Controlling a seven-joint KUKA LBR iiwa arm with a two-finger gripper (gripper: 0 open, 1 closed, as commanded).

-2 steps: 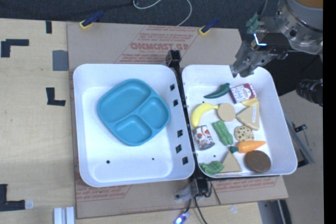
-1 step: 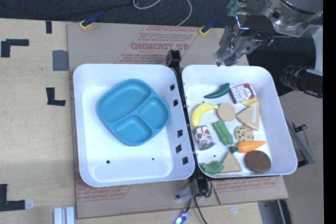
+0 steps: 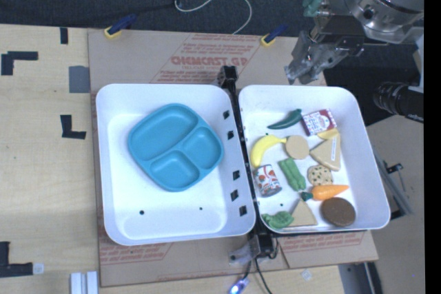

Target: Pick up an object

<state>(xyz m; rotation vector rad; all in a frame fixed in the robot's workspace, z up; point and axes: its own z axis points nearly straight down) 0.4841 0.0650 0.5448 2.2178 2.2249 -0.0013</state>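
Gripper [image 3: 302,74] hangs above the bench just beyond the far rim of the right bin [image 3: 365,148], over the cardboard sheet [image 3: 207,58], clear of every object. Its fingers point down and to the left; whether they are spread or closed cannot be told from this angle, and nothing shows between them.

Right bin contents, all toy food, lie clustered together: a green chili pepper [image 3: 285,120] at the far side, a small red and white carton [image 3: 318,122] just beside it, a yellow banana [image 3: 264,147], a round tan biscuit [image 3: 298,147], a cheese wedge [image 3: 328,152], a green pea pod [image 3: 292,173], a small printed can [image 3: 267,180], a speckled cookie [image 3: 319,175], an orange carrot [image 3: 325,192], a brown round patty [image 3: 338,211], a pale triangular slice [image 3: 303,213] and a green leafy piece [image 3: 278,220] at the near rim.

Left bin [image 3: 117,217] holds a blue three-compartment tray [image 3: 175,147], lying flat and turned at an angle.

A white cable [image 3: 207,3] loops across the dark floor beyond the bench.
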